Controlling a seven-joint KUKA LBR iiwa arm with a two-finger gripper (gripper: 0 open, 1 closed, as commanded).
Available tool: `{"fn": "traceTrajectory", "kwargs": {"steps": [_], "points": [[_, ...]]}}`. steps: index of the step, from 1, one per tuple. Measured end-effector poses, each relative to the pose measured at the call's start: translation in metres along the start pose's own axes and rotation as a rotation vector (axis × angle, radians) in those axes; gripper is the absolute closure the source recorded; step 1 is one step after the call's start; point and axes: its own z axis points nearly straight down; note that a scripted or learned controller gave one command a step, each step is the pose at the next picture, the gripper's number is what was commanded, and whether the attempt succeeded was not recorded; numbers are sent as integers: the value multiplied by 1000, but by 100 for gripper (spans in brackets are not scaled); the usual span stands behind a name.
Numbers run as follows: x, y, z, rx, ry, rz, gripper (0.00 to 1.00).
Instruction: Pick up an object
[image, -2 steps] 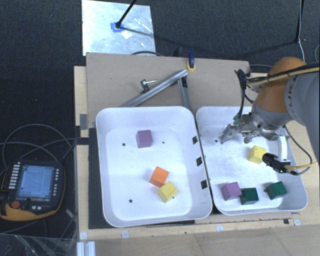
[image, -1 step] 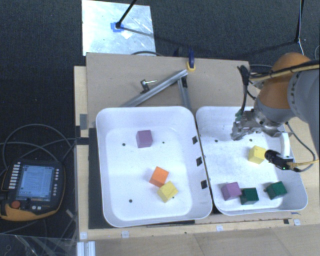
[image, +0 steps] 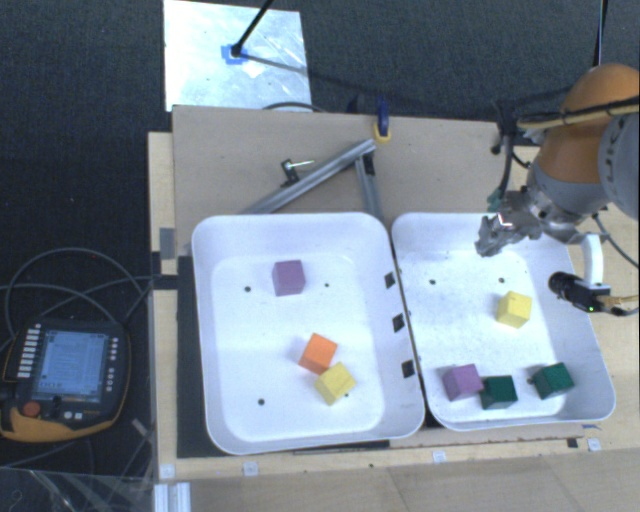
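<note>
Gripper (image: 497, 236) was seen up in the upper right of the frame, hanging over the back edge of the right bin (image: 440, 235), with nothing caught between its fingers. Whether those fingers were spread wide or pinched narrow couldn't be told, way too small and blurry.

In the right bin, a yellow cube (image: 514, 308) was spotted right of centre, well apart from the gripper. Along the lower edge, a purple cube (image: 462, 380) was parked just beside a dark green cube (image: 498, 391), and a second green cube (image: 552, 379) was sat near the lower right corner.

In the left bin (image: 215, 300), a purple block (image: 288, 277) was found toward the top, while an orange cube (image: 318, 351) and a yellow block (image: 335, 382) were seen touching, lower down.

A teach pendant (image: 62, 375) was left at the lower left of the frame.
</note>
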Motion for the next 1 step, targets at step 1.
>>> {"fn": "traceTrajectory", "kwargs": {"steps": [1], "points": [[-6,4,-46,2,0,1,100]]}}
